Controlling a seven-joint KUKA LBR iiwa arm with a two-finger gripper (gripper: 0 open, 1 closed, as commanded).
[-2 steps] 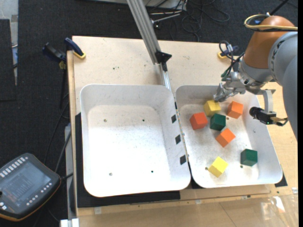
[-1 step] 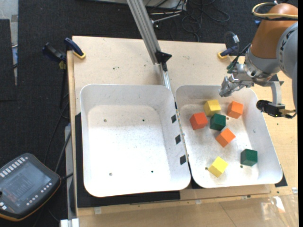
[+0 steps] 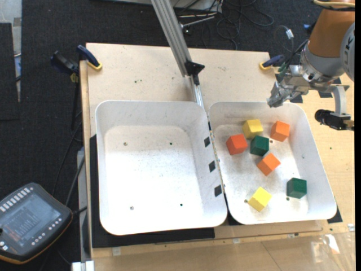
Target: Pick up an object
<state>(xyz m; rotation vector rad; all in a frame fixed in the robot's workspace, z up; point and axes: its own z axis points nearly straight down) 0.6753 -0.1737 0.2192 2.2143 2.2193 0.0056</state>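
Evidently the pick is at its approach stage: the gripper [image 3: 277, 99] hangs over the far edge of the right bin [image 3: 322, 168], above the rim and not yet down among the blocks, and nothing is visible between its tips. Whether they are apart or together I cannot tell from this slanted view, since the tip is a small grey blur against the bin wall. The candidates all lie in the right bin. Closest to the gripper is an orange cube [image 3: 280, 130] at the far right, with a yellow cube [image 3: 253, 128] just to its left. A red-orange cube [image 3: 237, 144] sits further left, touching or nearly touching a dark green cube [image 3: 259, 145], and another orange cube [image 3: 269, 163] lies just near of that green one. Well apart from this cluster, toward the near side, are a second yellow cube [image 3: 260, 199] and a second green cube [image 3: 296, 187]. The left bin [image 3: 107, 151] has only specks on its floor. Judging by position, the far orange cube is the likeliest target, as it lies almost under the gripper and has free space on its right side. The next move calls for a short shift toward the near side, then a straight descent that straddles one cube without nudging the yellow neighbour. The tightly packed red-orange and green pair would be a poorer choice, because there is little room beside them.
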